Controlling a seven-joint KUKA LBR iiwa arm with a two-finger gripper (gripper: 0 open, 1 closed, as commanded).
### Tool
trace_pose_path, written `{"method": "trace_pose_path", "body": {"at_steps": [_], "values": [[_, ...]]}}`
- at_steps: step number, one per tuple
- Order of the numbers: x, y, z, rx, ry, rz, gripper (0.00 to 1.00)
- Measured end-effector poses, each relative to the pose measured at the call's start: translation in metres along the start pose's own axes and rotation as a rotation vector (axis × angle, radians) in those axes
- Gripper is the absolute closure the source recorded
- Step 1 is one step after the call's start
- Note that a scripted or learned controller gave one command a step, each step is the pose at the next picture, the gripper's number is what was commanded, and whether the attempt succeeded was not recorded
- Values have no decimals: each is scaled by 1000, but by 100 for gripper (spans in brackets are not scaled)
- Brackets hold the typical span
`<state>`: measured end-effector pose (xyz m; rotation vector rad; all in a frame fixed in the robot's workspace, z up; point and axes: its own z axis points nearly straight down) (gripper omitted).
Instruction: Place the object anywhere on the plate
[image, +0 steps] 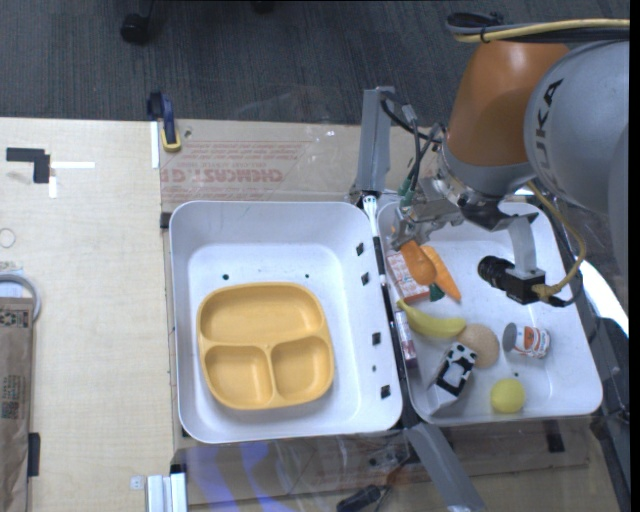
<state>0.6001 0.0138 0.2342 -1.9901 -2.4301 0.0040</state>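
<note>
A yellow three-compartment plate (265, 343) lies in the left white bin (200, 235) with nothing on it. My gripper (408, 232) hangs over the back left corner of the right bin (575, 385), just above an orange carrot (440, 272) and a small orange carton (408, 276). Below them lie a banana (432, 322), a beige round item (480, 343), a black-and-white toy (455, 371), a yellow ball (508, 395) and a small can (528, 341). I see nothing clearly held in the gripper.
The divider between the two bins (385, 300) runs just left of the gripper. Cardboard (260, 160) lies behind the left bin. The wooden bench (80, 300) stretches to the left. The big grey and orange arm (520, 90) covers the back of the right bin.
</note>
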Motion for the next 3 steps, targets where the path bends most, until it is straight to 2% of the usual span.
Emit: {"method": "trace_pose_path", "body": {"at_steps": [1,2,3], "values": [[57,27,44,1,1,-270,100],[123,13,110,1,0,-138,100],[122,13,110,1,0,-137,0]]}}
